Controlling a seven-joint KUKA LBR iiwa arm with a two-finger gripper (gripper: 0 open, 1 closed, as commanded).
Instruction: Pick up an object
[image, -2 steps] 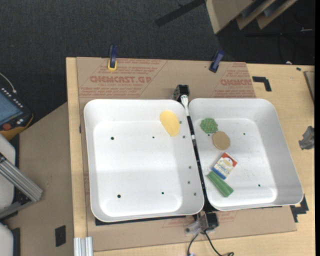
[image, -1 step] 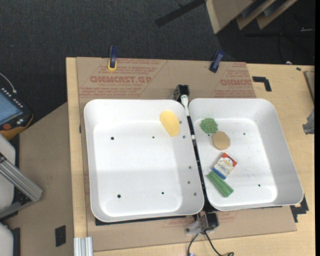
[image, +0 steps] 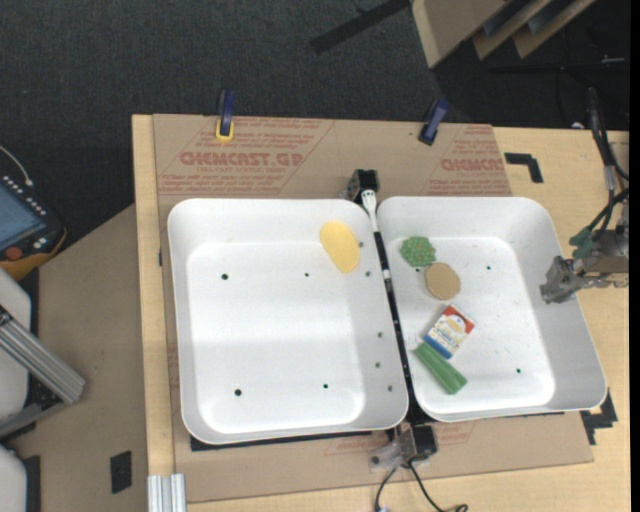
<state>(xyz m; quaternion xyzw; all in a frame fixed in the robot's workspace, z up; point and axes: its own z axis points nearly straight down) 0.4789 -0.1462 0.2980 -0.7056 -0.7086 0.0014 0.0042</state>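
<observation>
In the right bin, near its left wall, lie a knobbly green ball, a tan round disc, a small white, red and blue box and a green cylinder. The box and the cylinder touch. A yellow oblong piece rests at the back right of the left bin. My gripper hangs low at the right bin's right rim, well to the right of all the objects, and I see nothing in it.
The two bins meet along a dark seam with a black fitting at its far end. Blue clamps hold the brown board at the back. Cables run down at the far right.
</observation>
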